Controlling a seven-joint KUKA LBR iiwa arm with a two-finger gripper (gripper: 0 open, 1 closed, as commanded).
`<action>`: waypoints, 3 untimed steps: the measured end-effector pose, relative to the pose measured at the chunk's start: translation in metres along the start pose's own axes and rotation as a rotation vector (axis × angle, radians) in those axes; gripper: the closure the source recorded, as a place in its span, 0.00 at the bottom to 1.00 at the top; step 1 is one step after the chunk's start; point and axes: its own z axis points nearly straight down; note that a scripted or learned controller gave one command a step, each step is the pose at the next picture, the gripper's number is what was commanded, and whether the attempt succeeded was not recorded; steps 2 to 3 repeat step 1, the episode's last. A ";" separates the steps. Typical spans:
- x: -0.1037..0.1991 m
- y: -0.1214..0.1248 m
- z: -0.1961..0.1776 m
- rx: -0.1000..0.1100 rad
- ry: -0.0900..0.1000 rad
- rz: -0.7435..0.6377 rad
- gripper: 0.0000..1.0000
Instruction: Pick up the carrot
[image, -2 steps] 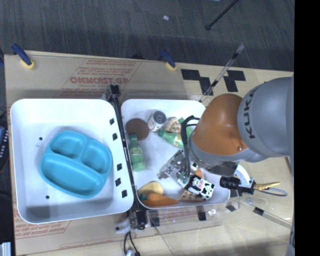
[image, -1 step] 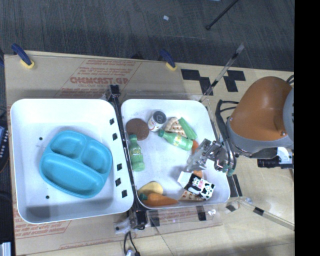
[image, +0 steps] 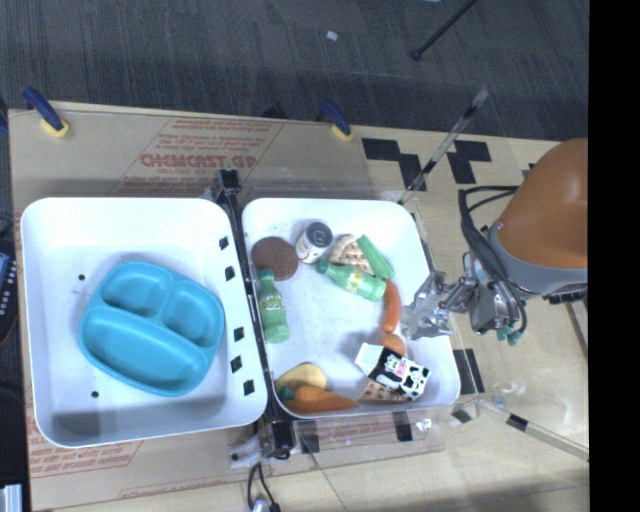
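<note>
Basically, on the tabletop (image: 120, 150) the right bin (image: 330, 205) was crowded. The arm (image: 550, 220) reached in from the right, and the hand (image: 428, 312) hung over that bin's right rim, nothing visibly in it; released or clenched, could not tell. The carrot (image: 322, 401) lay flat along the bin's near wall, well apart from the hand.

Likely best approach: move toward the near wall, come straight down, and grip across the carrot's middle, clear of the wall and the yellow piece (image: 303, 377) touching it.

The carrot looked orange, long and tapered, probably smooth and slippery. A shorter orange stick (image: 390, 306) near the hand could be mistaken for it.
</note>
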 end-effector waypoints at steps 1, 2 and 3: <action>-0.023 -0.001 -0.011 0.000 -0.002 -0.269 1.00; -0.023 -0.001 -0.011 0.000 -0.002 -0.269 1.00; -0.023 -0.001 -0.011 0.000 -0.002 -0.269 1.00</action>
